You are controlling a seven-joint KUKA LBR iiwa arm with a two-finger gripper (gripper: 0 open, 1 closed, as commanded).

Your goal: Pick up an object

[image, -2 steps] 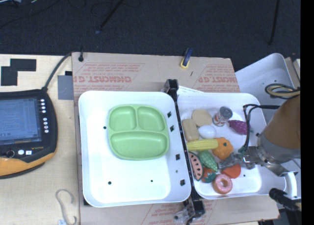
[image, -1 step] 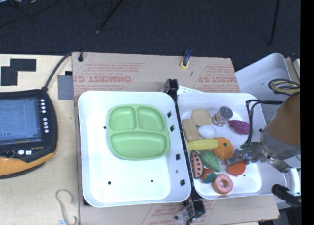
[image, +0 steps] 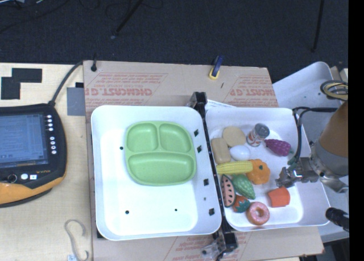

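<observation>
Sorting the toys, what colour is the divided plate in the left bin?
Light green, clearest in the camera view.

The cardboard sheet (image: 170, 86) under the bins bears red print, upside down and too blurred to read.

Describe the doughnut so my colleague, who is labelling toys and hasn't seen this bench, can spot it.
Look in the right-hand white bin, the one crowded with toy food. Near its front edge lies a pink-iced ring doughnut, just left of an orange-red block. It is the only ring with a hole.
</observation>
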